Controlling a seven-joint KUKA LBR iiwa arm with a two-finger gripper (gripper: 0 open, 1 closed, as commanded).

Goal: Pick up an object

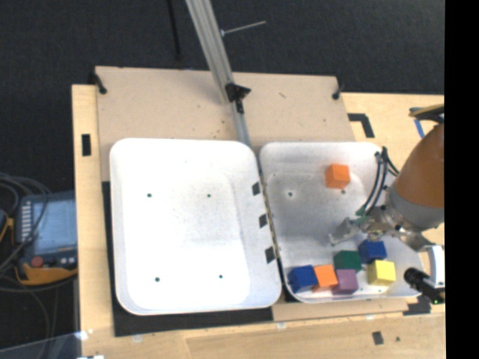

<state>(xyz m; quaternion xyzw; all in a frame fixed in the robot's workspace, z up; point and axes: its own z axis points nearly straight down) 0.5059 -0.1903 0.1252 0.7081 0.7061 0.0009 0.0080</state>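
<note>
tool (346,232) low inside right shallow white bin (299,172), finger spread impossible to tell; small orange cube (337,175) near bin's far edge, apart; coloured cubes (340,273) clustered along near edge.

A pale wooden bench (314,335) carries a tan board (165,103) toward its far side. A grey metal rail (213,47) slants across the board from the top. Left of the bench, on dark floor (75,28), sits a small screen device (49,226) with an orange-edged handset (41,269) and loose cables (22,305) around it.
</note>
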